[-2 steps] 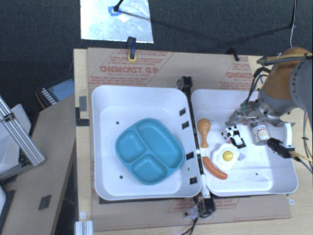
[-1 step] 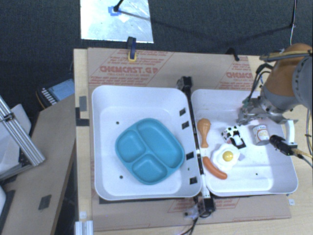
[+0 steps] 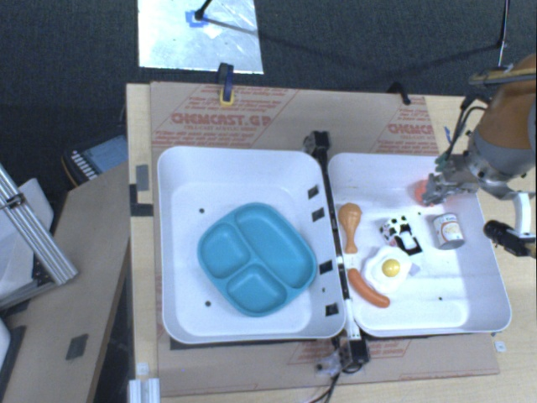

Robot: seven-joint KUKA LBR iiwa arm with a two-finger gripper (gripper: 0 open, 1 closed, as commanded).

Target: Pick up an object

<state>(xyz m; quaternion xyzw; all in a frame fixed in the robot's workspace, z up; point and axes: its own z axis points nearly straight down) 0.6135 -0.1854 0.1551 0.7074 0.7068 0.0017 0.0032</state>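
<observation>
1. From my remote station I watch the arm (image 3: 503, 128) reach in over the right bin (image 3: 478, 309), its gripper (image 3: 436, 187) low at the bin's upper right part.

2. An orange object (image 3: 419, 191) sits just at the gripper's tip, touching it or nearly so. I cannot tell what the object is, or whether it lies between the fingers.

3. I cannot tell the fingers' state; they blur into the grey of the wrist.

4. The other candidates lie loose on the bin floor: a can (image 3: 449, 230) just below the gripper, a black-and-white toy (image 3: 400, 232), a drumstick (image 3: 349, 224) by the divider, a fried egg (image 3: 389, 269) and a sausage (image 3: 368, 289) touching it.

5. The left bin (image 3: 180, 309) carries a blue tray (image 3: 255, 259), well apart from the gripper.

6. My judgement: the approach looks done, but nothing is visibly lifted. The grasp itself and the raise are left.
</observation>
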